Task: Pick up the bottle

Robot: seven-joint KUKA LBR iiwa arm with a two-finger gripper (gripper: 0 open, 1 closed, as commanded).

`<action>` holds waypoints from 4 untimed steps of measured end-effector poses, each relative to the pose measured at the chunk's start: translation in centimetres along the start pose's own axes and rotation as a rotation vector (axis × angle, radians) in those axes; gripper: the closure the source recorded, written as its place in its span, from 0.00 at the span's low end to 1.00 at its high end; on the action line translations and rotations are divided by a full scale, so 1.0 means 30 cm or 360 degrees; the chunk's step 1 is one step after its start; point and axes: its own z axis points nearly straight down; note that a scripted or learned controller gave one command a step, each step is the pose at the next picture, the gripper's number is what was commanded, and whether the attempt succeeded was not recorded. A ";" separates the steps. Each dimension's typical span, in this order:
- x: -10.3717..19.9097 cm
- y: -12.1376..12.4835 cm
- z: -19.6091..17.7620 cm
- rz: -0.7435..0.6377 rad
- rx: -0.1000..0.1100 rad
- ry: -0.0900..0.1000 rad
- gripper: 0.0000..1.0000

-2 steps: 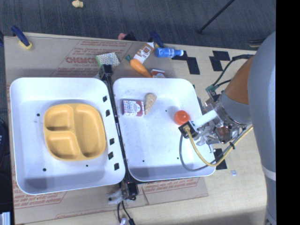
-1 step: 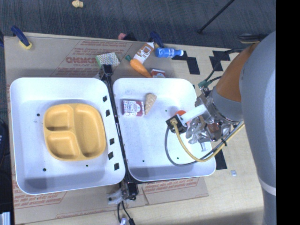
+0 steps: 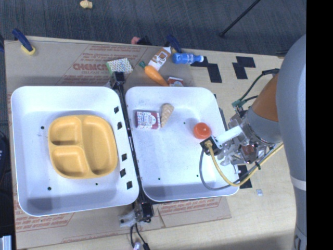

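The left bin (image 3: 21,139) holds a yellow tray (image 3: 83,145). Behind the bins, on the bench (image 3: 270,217), lie a carrot (image 3: 155,75), a white bottle (image 3: 160,58) and, just right of it, a blue bottle (image 3: 186,59). In the right bin (image 3: 171,186) sit a packet (image 3: 146,119), a cone (image 3: 166,112) and an orange ball (image 3: 202,130). The gripper (image 3: 235,152) hangs over that bin's right rim, well apart from both bottles. I cannot tell whether it is spread or pressed together.

Big grey arm (image 3: 294,113) w/ orange band (image 3: 268,101) abv wrist.
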 end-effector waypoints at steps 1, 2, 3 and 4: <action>0.039 -0.177 -0.094 -0.0132 -0.0001 0.0003 1.00; 0.043 -0.198 -0.055 -0.0074 0.0000 0.0000 1.00; 0.030 -0.136 -0.059 -0.0008 -0.0003 0.0001 1.00; 0.031 -0.144 -0.043 -0.0008 0.0000 -0.0001 1.00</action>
